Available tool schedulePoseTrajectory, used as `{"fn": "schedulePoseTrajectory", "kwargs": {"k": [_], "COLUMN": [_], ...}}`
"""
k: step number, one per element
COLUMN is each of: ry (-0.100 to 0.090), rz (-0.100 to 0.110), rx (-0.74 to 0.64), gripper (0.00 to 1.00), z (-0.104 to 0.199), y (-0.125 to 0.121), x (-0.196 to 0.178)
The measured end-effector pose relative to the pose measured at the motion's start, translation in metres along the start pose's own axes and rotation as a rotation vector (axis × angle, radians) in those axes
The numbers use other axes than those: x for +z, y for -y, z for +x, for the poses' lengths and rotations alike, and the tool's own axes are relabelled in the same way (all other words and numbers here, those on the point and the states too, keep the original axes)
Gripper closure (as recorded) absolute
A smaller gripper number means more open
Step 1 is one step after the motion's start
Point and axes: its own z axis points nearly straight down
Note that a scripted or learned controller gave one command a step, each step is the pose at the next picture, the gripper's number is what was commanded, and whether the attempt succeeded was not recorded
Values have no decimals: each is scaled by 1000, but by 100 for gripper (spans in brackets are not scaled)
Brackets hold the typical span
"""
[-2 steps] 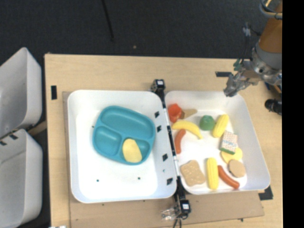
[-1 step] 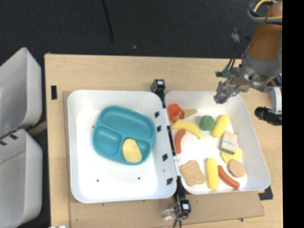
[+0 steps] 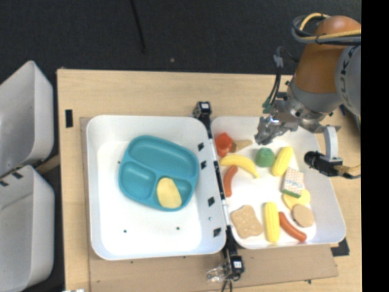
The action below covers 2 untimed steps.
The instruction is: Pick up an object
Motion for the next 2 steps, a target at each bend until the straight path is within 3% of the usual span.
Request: {"fn": "schedulePoseTrajectory", "kwargs": {"k": [1, 2], "ry": [0, 2], "rz": [-2, -1], "rx": [-1, 1], "gripper": [100, 100], "z": [40, 59], "y": [21, 31], "x": [-12, 5]}}
